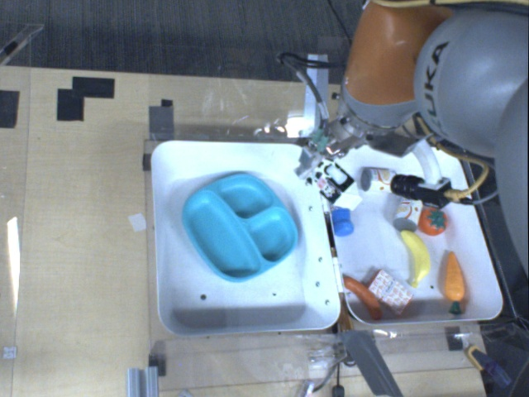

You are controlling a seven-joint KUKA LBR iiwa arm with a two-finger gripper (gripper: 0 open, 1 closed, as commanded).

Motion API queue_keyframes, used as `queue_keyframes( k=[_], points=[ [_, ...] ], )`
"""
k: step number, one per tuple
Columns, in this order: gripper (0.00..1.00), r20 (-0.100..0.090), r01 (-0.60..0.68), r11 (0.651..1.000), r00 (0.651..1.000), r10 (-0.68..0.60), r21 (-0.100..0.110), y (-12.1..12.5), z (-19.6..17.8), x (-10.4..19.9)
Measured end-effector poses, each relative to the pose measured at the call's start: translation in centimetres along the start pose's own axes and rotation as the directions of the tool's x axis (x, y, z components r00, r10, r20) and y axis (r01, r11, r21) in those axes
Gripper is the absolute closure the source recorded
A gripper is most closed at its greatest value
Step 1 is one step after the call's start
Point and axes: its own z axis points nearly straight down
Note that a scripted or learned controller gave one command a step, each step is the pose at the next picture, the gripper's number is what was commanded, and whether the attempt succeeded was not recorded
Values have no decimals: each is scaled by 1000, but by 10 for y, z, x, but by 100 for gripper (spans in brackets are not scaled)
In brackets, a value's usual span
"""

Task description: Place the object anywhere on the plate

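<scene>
Camera view puts you above the bench looking down at a slant, so take the blue divided plate as your landmark: it lies tilted in the left bin, roughly in the middle, its three compartments bare. Nearest you and to the plate's right, across the seam between the bins, the right bin holds a cluster along its front wall: a red-orange sausage-shaped piece touching a white box with a red checked pattern, and further right an upright orange carrot with a green tip. Just behind those you see a yellow banana, lying lengthwise and close to the box. Beyond it, still right of the plate, a red tomato sits next to a small grey piece too blurred to name. Just right of the plate's far-right corner lies a small blue cup-like object, close to the bin seam. Directly behind that object hangs the gripper, over the seam and beyond the plate's right edge; its tips are a tangle of black and white parts and whether they are apart or together cannot be told. Farthest from the plate, the grey arm with its orange band fills the upper right.
</scene>
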Motion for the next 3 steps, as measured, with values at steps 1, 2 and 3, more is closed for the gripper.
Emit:
queue_keyframes(
  k=[1, 2, 3],
  points=[
    [100, -1, -16, 1000, 1000, 16, -1, 42, -5, 86],
    [100, -2, 106, 994, 994, -106, 2, 57, 77, 130],
    [0, -2, 105, 994, 994, -105, 1, 57, 77, 130]
  ],
)
